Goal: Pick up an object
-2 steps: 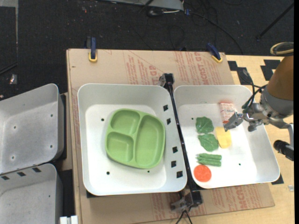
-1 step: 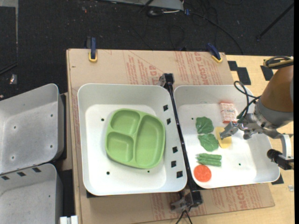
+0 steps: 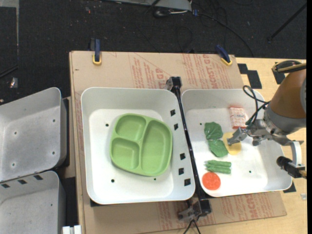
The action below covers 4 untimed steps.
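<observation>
Reaching in from 3 o'clock, the arm (image 3: 287, 101) hangs over the right bin (image 3: 273, 179), orange band uppermost and the gripper (image 3: 240, 137) low over the bin floor near its centre. Whether the gripper has hold of anything cannot be told; nothing is seen lifted clear of the bin.

Right bin contents: a small yellow piece (image 3: 235, 148) just at 6 o'clock of the gripper tip, touching or nearly so; a red-and-white packet (image 3: 238, 117) at 12 o'clock of it; two dark green leafy pieces (image 3: 215, 138) at 9 o'clock; a green bean pod (image 3: 218, 166) toward 7 o'clock; an orange-red disc (image 3: 211, 180) just below the pod, near the bin's front edge.

Left bin (image 3: 97, 111): one light green divided plate (image 3: 142, 145), three compartments, lying flat at centre.
</observation>
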Motion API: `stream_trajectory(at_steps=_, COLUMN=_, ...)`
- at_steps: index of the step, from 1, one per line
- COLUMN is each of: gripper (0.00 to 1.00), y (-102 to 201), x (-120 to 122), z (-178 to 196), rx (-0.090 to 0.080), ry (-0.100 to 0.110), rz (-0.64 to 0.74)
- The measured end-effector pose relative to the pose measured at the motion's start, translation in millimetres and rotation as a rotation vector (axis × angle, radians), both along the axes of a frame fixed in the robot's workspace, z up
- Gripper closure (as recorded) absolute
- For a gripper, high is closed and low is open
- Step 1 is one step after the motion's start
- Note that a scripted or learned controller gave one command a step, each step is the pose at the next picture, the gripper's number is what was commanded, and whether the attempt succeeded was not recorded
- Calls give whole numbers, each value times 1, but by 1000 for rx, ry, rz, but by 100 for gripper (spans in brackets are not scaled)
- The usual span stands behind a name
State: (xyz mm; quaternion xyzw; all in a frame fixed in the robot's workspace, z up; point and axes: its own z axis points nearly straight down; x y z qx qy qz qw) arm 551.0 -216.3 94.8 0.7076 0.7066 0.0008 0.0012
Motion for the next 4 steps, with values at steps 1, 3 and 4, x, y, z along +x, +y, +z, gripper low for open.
stream_trajectory(at_steps=1, gripper=100, y=1, x=3, z=13, rx=1, ry=-8, rz=2)
stream_trajectory(at_steps=3, gripper=100, y=0, x=3, z=114, rx=-2, ry=-2, rz=4)
stream_trajectory(at_steps=4, gripper=100, y=49, x=8, z=111, rx=2, ry=3, rz=8)
